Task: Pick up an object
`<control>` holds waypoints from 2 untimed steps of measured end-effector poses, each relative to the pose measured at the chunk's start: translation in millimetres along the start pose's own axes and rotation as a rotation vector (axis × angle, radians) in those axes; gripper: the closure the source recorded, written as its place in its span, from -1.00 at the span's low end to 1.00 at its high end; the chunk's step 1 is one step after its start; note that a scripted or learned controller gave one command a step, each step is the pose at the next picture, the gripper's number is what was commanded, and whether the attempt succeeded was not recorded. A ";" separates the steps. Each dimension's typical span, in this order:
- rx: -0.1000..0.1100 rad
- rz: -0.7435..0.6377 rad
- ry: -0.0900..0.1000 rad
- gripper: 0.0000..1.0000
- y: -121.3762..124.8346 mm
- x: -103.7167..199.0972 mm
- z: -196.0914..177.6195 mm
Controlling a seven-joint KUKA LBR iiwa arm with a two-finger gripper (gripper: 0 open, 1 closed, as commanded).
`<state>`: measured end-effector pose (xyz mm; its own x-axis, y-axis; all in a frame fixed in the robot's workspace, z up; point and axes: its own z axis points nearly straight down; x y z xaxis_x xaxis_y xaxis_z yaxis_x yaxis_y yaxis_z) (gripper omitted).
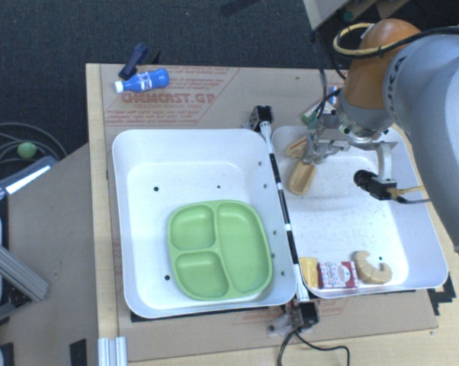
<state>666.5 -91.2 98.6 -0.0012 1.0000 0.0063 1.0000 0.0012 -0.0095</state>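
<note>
We see the gripper (319, 149) down in the far corner of the right bin (412, 227), close to the divider between the bins, and from this angle we cannot tell whether it is spread or pressed together. A tan block (300, 178) lies tilted just beside the gripper, on its near side and a touch toward the divider; whether they touch, we can't say. A second tan piece (295, 147) sits right next to the gripper on the divider side. Well away from the gripper, along the bin's near wall, we have a yellow piece (309, 271), a red-and-white box (337, 274) and a tan curved piece (372, 270) in a row. Across the divider, the left bin (153, 166) holds a green divided plate (218, 250). Far off on the table (214, 97), beyond the left bin, lies a blue-and-white bottle (142, 81).
</note>
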 end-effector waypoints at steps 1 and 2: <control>-0.009 0.000 -0.006 1.00 -51.6 25.9 -86.2; -0.008 0.001 -0.006 -1.00 -52.1 25.9 -85.5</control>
<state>615.2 -66.0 184.8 -0.0005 1.0000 0.0007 1.0000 0.0005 -0.0016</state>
